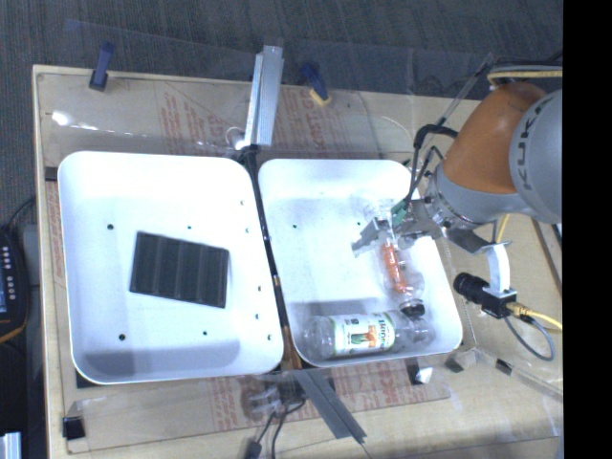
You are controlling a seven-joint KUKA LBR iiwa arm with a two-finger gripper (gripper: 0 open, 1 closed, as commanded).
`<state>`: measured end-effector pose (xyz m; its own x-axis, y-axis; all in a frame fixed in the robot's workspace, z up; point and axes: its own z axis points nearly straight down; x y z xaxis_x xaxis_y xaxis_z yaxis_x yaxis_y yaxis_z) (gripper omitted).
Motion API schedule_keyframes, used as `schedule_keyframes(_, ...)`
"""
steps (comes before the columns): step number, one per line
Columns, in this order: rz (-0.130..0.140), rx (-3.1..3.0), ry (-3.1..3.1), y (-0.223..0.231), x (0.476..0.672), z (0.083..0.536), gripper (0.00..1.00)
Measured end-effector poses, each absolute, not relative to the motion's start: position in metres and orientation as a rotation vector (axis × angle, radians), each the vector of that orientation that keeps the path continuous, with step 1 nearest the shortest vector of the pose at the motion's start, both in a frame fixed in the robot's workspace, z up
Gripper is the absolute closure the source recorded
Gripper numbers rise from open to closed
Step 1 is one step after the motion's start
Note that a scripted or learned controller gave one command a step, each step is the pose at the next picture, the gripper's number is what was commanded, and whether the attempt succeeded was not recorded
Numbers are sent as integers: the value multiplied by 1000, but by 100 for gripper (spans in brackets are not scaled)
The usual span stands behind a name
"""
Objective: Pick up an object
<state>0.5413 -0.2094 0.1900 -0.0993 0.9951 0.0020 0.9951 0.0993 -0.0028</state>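
Bottle (352, 336) clear; pincer (375, 234) tips blurred.

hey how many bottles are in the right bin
2. A clear plastic bottle with a green and orange label lies on its side along the near wall. A smaller clear bottle with orange contents lies just below the claw. Nothing seems to be hidden.

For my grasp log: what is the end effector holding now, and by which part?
It cannot be told: the end effector is low by the clear orange-filled item, the grip unclear.
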Motion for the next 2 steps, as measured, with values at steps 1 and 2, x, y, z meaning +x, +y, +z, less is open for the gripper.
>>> schedule_keyframes(1, 2, -2053, -2369, -209, 545, 172, 0)
schedule_keyframes(2, 0, -2015, -2411, -210, 556, 168, 0)
